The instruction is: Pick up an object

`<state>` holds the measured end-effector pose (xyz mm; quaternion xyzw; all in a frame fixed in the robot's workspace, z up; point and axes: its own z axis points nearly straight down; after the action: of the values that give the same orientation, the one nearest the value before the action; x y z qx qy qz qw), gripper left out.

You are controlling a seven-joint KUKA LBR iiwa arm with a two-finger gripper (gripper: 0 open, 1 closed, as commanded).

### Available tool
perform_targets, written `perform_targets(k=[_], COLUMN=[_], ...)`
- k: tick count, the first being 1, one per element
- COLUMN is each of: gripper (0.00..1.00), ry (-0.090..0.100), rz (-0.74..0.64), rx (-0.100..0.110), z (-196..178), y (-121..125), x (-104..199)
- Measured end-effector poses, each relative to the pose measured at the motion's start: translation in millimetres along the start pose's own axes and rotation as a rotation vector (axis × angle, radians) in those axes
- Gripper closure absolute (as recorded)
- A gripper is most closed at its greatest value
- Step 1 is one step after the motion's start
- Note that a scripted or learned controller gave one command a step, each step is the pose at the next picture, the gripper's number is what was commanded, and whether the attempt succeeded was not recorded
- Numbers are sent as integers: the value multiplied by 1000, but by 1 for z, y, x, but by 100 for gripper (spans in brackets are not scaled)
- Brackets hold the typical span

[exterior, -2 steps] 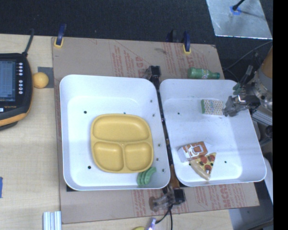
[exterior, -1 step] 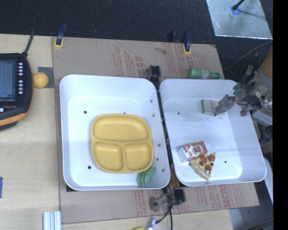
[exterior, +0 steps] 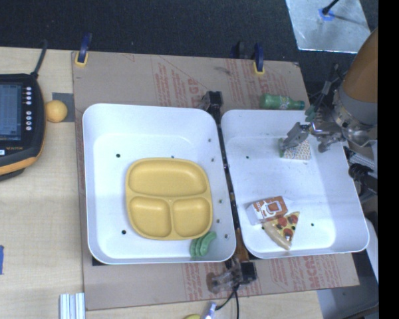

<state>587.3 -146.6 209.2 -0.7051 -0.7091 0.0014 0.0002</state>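
Nearest me, a green object [exterior: 203, 244] sits at the front edge of the left bin [exterior: 100, 178], just beside the yellow divided tray [exterior: 167, 197]; it is too small for me to say what it is. In the right bin [exterior: 339, 231], toward its front, I see a pizza slice toy [exterior: 282, 226] with its long axis running diagonally, tip toward the front right, touching a small orange-and-white packet [exterior: 268, 208] just behind it. Farther back in that bin lies a pale speckled object [exterior: 297, 151], partly covered by the gripper [exterior: 304, 137]. The arm [exterior: 359, 78] comes in from the right, largely cut off, wrist low over the bin's far right part. I cannot tell how the tool's tip stands: it is blurred against the speckled object. Beyond the bins, a green bottle [exterior: 281, 102] lies on its side on the cardboard [exterior: 153, 78], long axis left to right
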Motion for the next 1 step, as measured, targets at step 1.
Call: perform_targets(k=[1], gripper=[0], ry=[0], rz=[0], rx=[0], z=[0], y=[0], x=[0])
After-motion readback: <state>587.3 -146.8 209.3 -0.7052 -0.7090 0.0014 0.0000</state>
